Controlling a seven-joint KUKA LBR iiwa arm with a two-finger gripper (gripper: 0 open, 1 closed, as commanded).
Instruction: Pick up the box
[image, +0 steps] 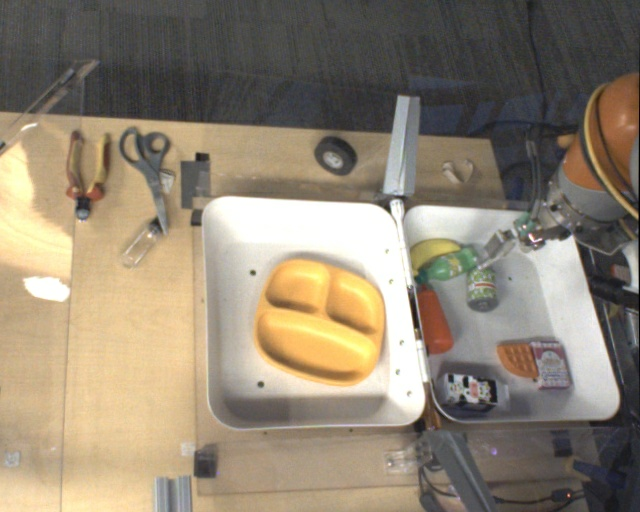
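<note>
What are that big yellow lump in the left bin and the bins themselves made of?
The yellow lump looks like soft foam or rubber: matte, rounded and puffy, though hard moulded plastic is possible. The bins look like smooth white plastic with a slight sheen.

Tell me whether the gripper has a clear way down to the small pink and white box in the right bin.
Probably yes. The small pink and white box lies flat with its top uncovered, while the gripper sits over by the green can.
</note>
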